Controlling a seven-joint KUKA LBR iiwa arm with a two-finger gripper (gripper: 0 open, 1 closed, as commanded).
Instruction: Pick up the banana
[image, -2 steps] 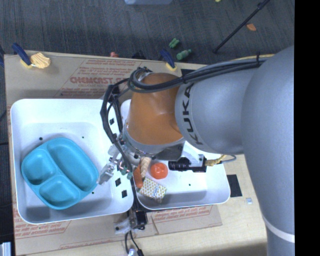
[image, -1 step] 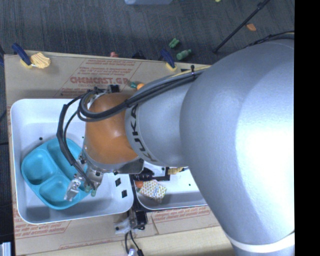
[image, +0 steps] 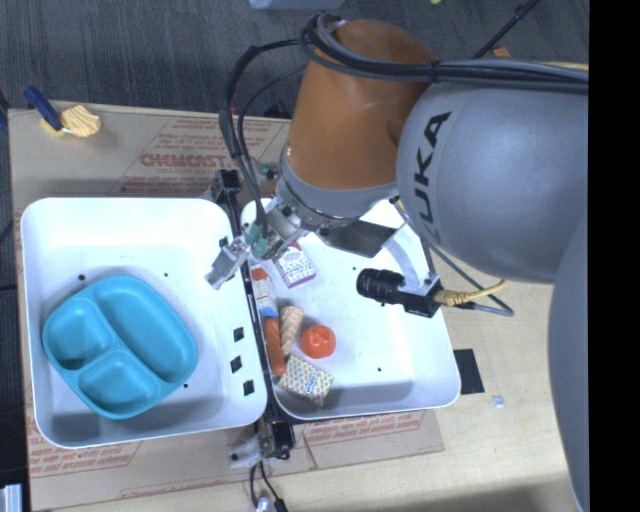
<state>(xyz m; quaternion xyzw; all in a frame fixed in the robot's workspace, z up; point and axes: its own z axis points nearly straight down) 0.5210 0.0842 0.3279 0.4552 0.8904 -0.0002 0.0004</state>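
Over the far left corner of the right bin (image: 420, 385), the hand (image: 245, 250) is seen; its state cannot be told.

Two bins sit side by side on the counter (image: 500, 440): the left bin (image: 60, 230) holds a divided tray (image: 118, 345) toward its front. The right bin (image: 420, 370) holds a cluster near its left wall: a small carton (image: 294, 267) behind, a tomato (image: 318, 341) and a wrapped packet (image: 304, 380) in front, with the arm (image: 450, 150) overhead

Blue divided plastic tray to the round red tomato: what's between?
In the camera view: the bins' adjoining rims, then an orange sausage-shaped toy and a tan waffle cone.
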